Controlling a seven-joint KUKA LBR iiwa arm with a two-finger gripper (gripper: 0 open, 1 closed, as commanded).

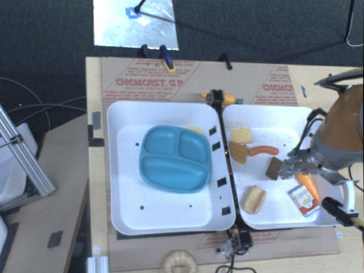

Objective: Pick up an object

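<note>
Here the cardboard sheet (193, 78) reads "CHEMCAST GP"; whether the pincer (293, 165) is open, I cannot tell.

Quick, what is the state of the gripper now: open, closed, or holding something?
Gripper: cannot be told. It is low in the right bin, between the brown block and the carrot; nothing is seen held in it.
</note>
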